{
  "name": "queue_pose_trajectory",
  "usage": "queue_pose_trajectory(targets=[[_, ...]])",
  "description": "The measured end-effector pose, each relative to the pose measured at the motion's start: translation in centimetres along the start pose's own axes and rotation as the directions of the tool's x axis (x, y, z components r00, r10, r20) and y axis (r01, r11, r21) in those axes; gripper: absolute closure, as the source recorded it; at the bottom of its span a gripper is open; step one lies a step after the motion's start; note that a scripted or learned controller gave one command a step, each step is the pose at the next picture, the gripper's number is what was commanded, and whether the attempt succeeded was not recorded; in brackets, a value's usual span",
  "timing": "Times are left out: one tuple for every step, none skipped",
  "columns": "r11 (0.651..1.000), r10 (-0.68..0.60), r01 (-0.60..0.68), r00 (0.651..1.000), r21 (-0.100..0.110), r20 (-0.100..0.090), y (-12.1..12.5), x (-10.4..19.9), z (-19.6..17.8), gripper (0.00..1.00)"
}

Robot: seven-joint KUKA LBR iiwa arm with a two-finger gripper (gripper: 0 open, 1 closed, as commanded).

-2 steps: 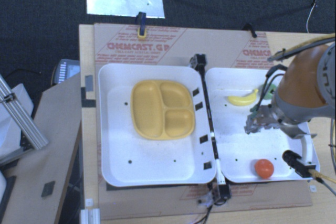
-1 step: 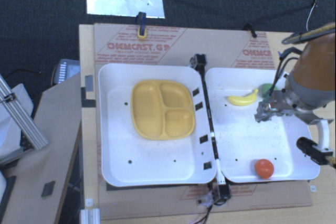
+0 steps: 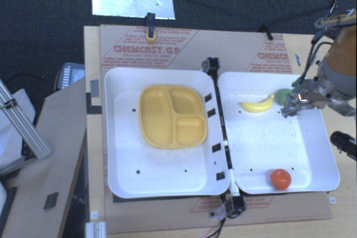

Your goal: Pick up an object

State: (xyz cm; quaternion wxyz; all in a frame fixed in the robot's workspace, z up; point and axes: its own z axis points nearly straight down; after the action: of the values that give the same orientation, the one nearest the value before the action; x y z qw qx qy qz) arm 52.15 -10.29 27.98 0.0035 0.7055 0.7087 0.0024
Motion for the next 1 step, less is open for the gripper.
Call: queue_pose_trajectory(targets=[[1.000, -0.004, 0.004, 1.000, 0.005, -0.003, 0.57, 4.77, -0.04, 1.00]])
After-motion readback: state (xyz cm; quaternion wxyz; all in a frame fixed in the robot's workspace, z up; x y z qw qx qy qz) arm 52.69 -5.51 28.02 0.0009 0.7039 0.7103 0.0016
